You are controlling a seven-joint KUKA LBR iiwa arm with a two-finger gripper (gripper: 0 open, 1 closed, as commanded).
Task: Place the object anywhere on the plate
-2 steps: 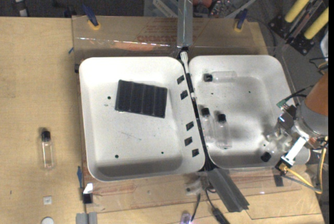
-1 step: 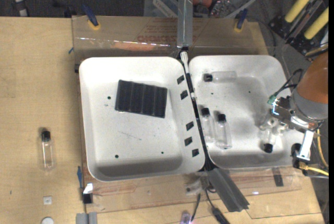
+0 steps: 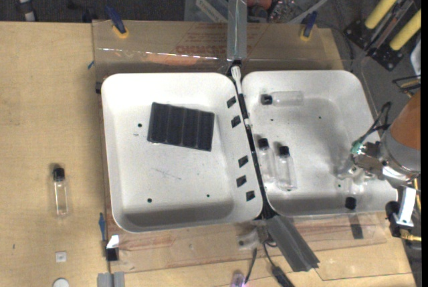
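Three clear plastic vials with black caps lay in the right white bin (image 3: 348, 88): one vial (image 3: 281, 99) near its far edge, two vials (image 3: 275, 163) side by side near its left wall. The gripper (image 3: 356, 175) hung near that bin's right edge, well apart from them; how it stood was unclear. The black ribbed rectangular plate (image 3: 181, 126) lay flat in the left white bin (image 3: 127, 199). No writing was readable.

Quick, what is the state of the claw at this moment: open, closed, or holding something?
Claw: cannot be told; it sits low at the right side of the right bin, and no vial is seen in it.
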